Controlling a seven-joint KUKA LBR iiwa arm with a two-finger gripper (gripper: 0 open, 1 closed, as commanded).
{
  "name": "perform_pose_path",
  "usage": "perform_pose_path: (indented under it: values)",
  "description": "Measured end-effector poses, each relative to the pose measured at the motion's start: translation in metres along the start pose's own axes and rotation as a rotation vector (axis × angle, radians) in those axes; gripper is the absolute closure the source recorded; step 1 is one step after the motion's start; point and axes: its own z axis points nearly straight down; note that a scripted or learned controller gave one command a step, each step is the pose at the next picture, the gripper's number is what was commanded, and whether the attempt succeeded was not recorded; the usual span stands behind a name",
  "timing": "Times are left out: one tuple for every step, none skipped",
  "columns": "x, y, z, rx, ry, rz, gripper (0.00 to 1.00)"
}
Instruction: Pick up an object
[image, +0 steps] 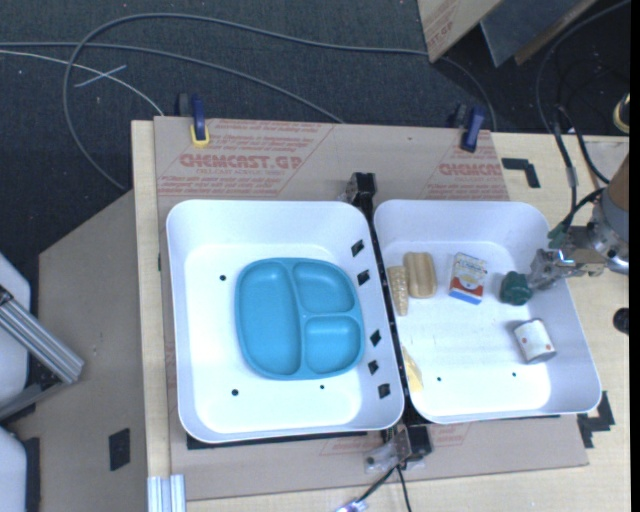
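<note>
Fingers (540, 268): state cannot be told | nearest: green object (516, 288), right bin (570, 340) | advice: centre over it, descend straight, close firmly, lift slowly.

The surface (150, 330) is a pale wooden board with a protective sheet printed in red lettering (240, 160) along its far side. Two clamps, one blue and yellow (199, 120) and one blue (472, 130), grip that far edge. Directly on it sit two shallow white bins side by side: the left bin (190, 300) and the right bin (570, 360), their inner rims touching along a dark divider (372, 290).
</note>
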Motion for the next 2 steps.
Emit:
perform_pose_path:
  values:
    - [0.000,0.001,-0.017,0.003,0.002,-0.001,1.00]
    - [0.060,-0.005,-0.027,0.007,0.007,-0.007,1.00]
